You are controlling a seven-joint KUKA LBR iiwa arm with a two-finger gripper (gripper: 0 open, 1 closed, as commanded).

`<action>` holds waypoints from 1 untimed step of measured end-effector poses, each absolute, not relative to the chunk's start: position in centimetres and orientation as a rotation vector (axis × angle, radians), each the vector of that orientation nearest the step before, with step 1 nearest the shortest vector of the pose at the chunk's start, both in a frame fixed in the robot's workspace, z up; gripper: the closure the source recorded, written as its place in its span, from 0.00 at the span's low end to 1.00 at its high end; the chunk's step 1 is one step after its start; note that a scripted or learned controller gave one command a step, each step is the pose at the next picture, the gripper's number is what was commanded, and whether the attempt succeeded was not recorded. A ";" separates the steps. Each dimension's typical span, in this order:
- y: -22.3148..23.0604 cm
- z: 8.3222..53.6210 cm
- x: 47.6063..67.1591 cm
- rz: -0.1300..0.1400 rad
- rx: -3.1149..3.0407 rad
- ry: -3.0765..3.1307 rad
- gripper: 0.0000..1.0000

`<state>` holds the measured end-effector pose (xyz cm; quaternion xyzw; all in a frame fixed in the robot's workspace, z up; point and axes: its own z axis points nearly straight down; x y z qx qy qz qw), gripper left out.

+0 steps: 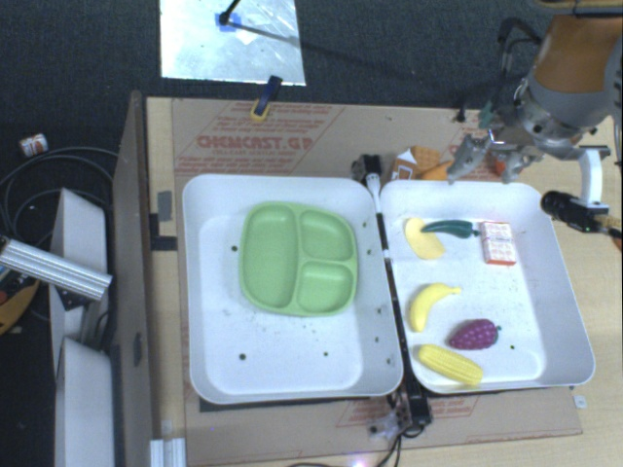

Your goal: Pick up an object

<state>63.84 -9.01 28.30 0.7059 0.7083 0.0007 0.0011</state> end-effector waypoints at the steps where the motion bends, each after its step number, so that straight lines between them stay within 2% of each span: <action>1: -13.6 18.1 62.5 -0.009 2.228 2.221 0.00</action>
